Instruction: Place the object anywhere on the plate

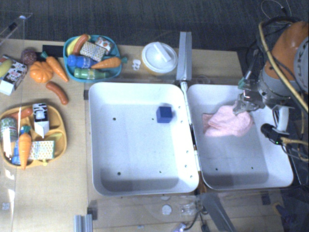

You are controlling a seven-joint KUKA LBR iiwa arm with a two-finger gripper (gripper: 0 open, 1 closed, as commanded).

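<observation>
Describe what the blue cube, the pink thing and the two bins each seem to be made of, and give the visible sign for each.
Blue cube: likely foam or matte plastic; flat colour, no glare, sharp edges.
Pink thing: seems soft cloth; rumpled, uneven outline with folds.
Left bin and right bin: probably smooth moulded plastic; even white, rounded corners, faint sheen.

Two white bins (96, 144) are sitting on a pale wood-coloured tabletop (48, 197) — the left one showing a dark blue cube (164, 114), the right one a soft pink cloth (228, 123). A teal bowl (72, 73) is displaying orange carrots (107, 63) and a blue bottle (80, 61), while a yellow bowl (59, 129) is showing an orange carrot (23, 146) and a black-and-white carton (40, 118). An orange pumpkin (40, 72) is lying beside them — the arm (292, 47) is showing grey and orange.
</observation>
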